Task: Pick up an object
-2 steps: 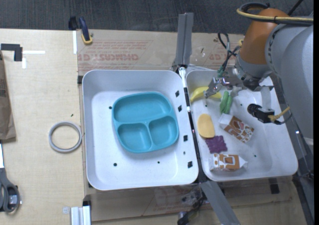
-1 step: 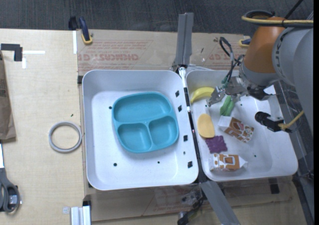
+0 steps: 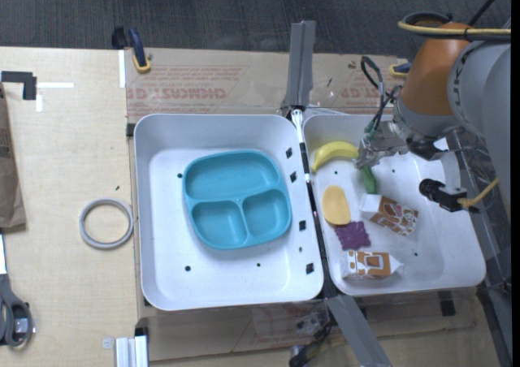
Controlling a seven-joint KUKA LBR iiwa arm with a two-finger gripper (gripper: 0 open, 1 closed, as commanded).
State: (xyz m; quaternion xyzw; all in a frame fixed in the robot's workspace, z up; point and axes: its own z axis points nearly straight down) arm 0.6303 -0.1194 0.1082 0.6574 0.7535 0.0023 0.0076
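On the worktop (image 3: 65, 154), two white bins sit side by side. My gripper (image 3: 372, 153) hangs low in the right bin (image 3: 455, 272), just beside the banana (image 3: 333, 152) and green object (image 3: 370, 179); its opening I cannot tell.

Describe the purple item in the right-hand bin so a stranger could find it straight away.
Look in the right bin, the one the arm reaches into, not the bin holding the blue divided tray. Near its left wall lies a pale yellow oval piece; the purple item lies just below it, above a small orange-and-white carton. It is the only purple thing there, small with a ragged outline.
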